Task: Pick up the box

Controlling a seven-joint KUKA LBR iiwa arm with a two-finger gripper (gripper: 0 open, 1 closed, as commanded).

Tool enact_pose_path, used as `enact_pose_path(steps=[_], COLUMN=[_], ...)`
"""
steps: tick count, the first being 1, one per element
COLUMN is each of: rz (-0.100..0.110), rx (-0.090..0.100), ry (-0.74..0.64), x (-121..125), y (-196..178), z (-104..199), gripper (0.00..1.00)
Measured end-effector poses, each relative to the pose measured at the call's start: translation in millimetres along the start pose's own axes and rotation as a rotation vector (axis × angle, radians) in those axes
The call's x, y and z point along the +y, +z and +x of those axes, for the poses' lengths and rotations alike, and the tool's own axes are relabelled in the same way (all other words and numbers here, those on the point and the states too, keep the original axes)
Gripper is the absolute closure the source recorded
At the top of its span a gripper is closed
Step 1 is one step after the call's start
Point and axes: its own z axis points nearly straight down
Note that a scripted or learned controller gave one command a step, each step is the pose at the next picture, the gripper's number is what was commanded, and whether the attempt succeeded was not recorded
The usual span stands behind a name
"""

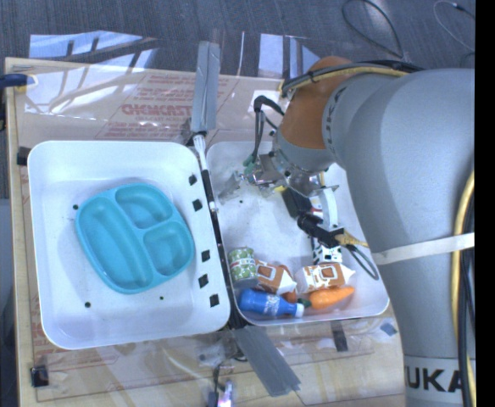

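Observation:
Two small brown-and-white boxes lie at the near end of the right bin [256,227]: one box [273,276] beside a green can, the other box [325,275] just above an orange carrot. My gripper [250,174] hangs over the far left part of that bin, close to the divider between the bins. It sits well behind both boxes and touches neither. Nothing shows in the gripper. The grey arm with its orange band [308,117] covers the bin's far right corner.
A green-and-white can [241,264], a blue bottle [269,304] and an orange carrot [330,296] crowd the near end of the right bin around the boxes. The left bin [52,227] holds a blue divided plate [134,236].

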Motion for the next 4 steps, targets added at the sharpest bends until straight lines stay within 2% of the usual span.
enact_pose_path(steps=[1, 2, 3, 4], rz=[0.001, 0.001, 0.001, 0.001], rx=[0.0, 0.0, 0.001, 0.001], ry=[-0.007, 0.01, 0.037, 0.037], x=[1, -49, -96, -96], y=[-10, 1, 1, 1], z=[1, 33, -30, -30], gripper=[1.0, 1.0, 1.0, 0.0])
